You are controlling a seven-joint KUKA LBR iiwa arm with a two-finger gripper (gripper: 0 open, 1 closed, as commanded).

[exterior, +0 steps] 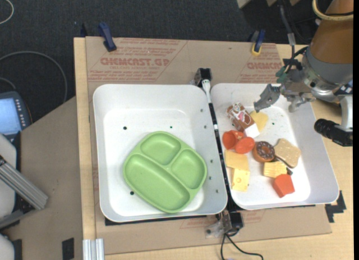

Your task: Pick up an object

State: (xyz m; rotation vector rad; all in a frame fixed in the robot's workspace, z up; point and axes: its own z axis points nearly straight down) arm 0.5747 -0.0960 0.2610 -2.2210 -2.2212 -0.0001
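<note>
Camera view shows the toy food heaped in the right bin [320,180], all of it lying on the bin floor just below and to the left of the hand [279,97]. Nearest the hand is a pale yellow wedge [259,121], just under its lower finger but apart from it; touching that wedge on the far side from the hand is a small pink-and-brown piece [239,116]. Farther from the hand lie a red tomato-like piece [238,141], a chocolate doughnut [263,151] and a tan slice of toast [288,152], packed close together, and beyond those two yellow cheese blocks [238,169] and an orange cube [284,185] beside another yellow block [274,169]. The hand hangs over the upper part of the right bin with its two grey fingers spread apart, one reaching toward the pale wedge and one nearer the arm, and nothing sits between them. Behind it the wrist and the orange band [334,37] of the arm rise toward the upper right corner. Well away from the hand, across the shared rim, the left bin [112,107] holds a green divided plate [164,170] lying flat in its near half. Both bins rest on a brown board [146,56] on the counter, clamped at the far edge by blue clips [106,36].
</note>
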